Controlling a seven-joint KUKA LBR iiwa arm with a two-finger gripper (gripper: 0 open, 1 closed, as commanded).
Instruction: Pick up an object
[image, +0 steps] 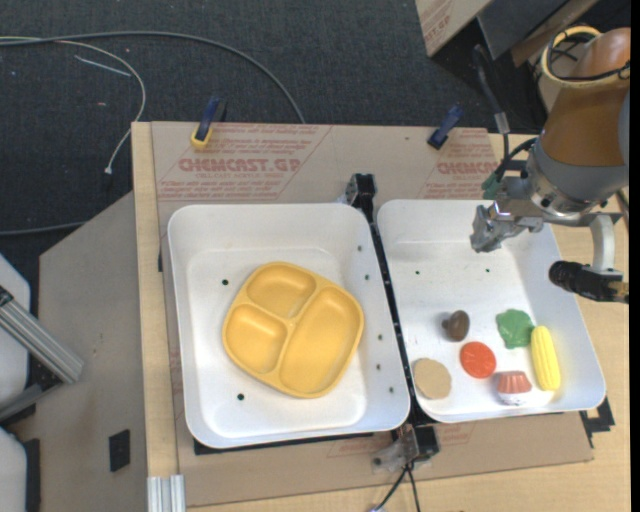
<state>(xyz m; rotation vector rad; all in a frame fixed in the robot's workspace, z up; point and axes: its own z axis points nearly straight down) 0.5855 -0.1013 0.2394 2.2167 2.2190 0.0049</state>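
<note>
While the arm (580, 120) reaches in from the right, you can see its gripper (487, 232) hanging over the far part of the right bin (430, 225), above bare white floor. Nothing sits between its fingers; whether they are spread or closed you cannot tell from this angle.

Your candidates for picking all lie in the near half of that same bin, well apart from the gripper. A small brown lump (456, 324) sits nearest the middle. Just beyond it to the right is a green piece (515, 328), and touching or almost touching that is a yellow corn cob (545, 358), lying lengthwise toward the near rim. A red disc (478, 360) rests between the brown lump and the corn. A tan round cookie (432, 378) lies by the near left corner, and a small red-and-white cupcake (512, 385) sits close to the near rim.

In the left bin (190, 240) you have a yellow divided plate (292, 328), lying flat near the centre.
</note>
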